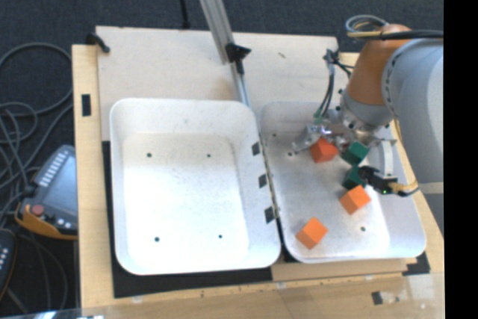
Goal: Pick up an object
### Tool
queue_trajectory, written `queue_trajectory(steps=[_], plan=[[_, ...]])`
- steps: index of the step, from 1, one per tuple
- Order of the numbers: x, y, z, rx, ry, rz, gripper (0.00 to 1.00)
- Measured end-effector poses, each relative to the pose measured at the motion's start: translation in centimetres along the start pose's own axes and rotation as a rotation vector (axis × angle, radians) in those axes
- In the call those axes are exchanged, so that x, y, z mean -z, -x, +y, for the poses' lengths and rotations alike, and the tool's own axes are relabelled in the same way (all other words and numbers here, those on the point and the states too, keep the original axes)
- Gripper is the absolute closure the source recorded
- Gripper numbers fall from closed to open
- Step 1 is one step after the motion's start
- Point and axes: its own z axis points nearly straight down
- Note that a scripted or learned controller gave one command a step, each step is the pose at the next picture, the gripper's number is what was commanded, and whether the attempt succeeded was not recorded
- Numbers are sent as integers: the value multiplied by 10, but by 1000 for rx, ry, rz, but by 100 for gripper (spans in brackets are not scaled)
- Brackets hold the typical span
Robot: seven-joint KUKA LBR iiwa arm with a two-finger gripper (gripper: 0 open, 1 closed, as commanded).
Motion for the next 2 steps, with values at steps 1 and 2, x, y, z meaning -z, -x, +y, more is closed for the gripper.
queue_trajectory(steps=[1, 2], plan=[[0, 0, -1, 2, -1, -1, 0], [11, 1, -1, 7, -1, -3, 100]])
